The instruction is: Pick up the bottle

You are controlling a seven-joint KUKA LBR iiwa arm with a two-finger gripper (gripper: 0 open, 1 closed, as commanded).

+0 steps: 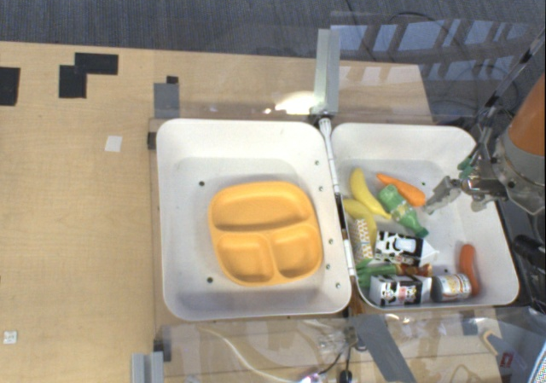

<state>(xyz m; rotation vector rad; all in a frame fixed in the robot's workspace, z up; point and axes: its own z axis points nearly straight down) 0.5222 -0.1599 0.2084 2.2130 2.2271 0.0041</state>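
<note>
Right bin holds the green bottle just left of the open, empty pincer.

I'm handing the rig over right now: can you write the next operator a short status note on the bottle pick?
Gripper: over the right bin, nothing between its fingers; open or shut is unclear.
Green bottle: lying in the right bin beside the carrot and bananas, left of the gripper.
Done: arm is in over the bin.
Left: close on the bottle, lift it.
</note>
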